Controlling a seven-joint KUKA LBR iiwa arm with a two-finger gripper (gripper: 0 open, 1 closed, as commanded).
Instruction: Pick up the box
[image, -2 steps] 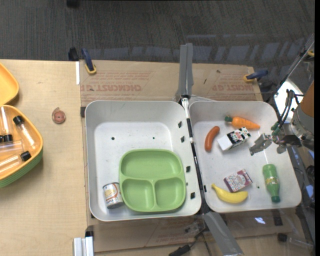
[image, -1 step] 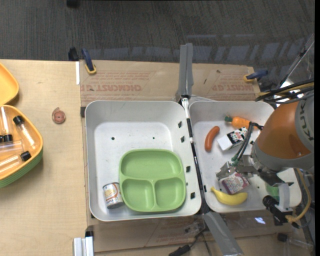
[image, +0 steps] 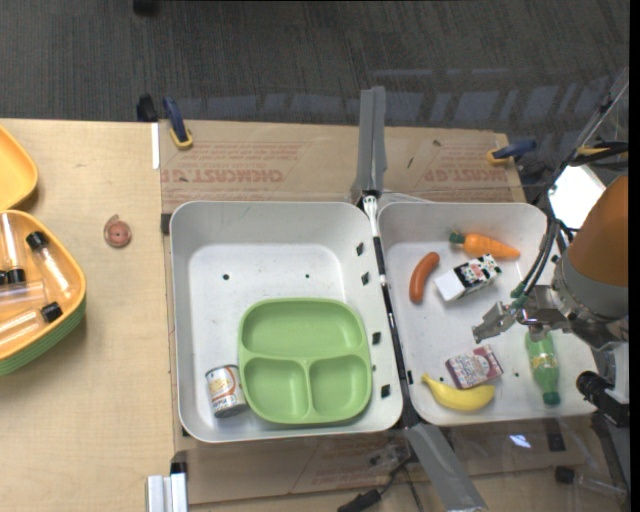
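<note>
Camera view: the jaws (image: 497, 322) hang low in the right bin (image: 400, 300), just beyond the pink box (image: 472, 369), probably lining up; their opening cannot be told.

We see two boxes in the right bin (image: 400, 300). The pink carton (image: 472, 368), printed and slightly tilted, lies flat just below-left of the gripper (image: 497, 322), near but apart from it. The black-and-white box (image: 469, 276), angled with one end raised rightward, lies above-left of the gripper, a little farther off.
</note>
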